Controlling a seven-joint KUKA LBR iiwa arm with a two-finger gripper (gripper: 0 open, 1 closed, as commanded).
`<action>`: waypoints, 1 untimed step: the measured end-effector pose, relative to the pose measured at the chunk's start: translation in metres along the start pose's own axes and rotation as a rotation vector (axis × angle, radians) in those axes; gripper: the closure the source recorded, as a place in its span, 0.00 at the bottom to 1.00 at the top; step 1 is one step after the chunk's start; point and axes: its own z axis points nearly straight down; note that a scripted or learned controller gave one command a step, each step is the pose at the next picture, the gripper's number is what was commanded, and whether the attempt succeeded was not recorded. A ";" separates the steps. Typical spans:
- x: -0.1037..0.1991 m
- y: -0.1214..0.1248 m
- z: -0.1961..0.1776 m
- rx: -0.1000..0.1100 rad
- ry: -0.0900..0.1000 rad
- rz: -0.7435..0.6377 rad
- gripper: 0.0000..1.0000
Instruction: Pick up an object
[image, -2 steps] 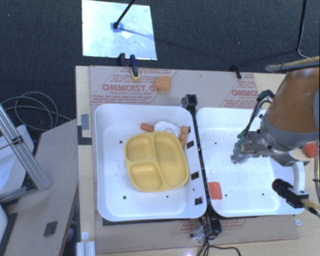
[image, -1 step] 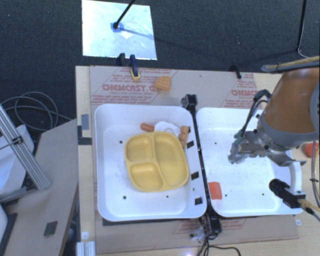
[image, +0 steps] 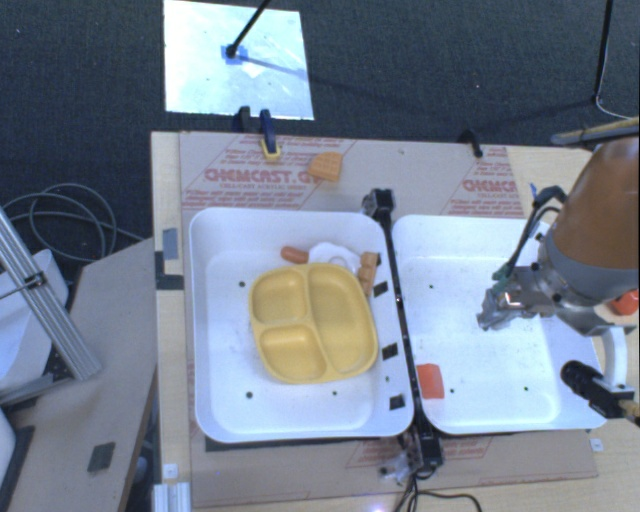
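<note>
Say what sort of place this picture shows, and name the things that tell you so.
Most likely a robotics lab or test bench. A robot arm with a gripper reaches over two white bins, which hold toy items such as a yellow divided tray, and cables trail on the floor.

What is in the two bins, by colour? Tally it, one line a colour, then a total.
Yellow: 1, the divided tray in the left bin.
Orange or tan: 3, a small sausage-like piece, a tan piece by the divider, and an orange block in the right bin.
White: 1, an item behind the tray.
Total: 5
</note>
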 end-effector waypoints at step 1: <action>0.020 0.001 -0.002 -0.001 0.001 -0.007 1.00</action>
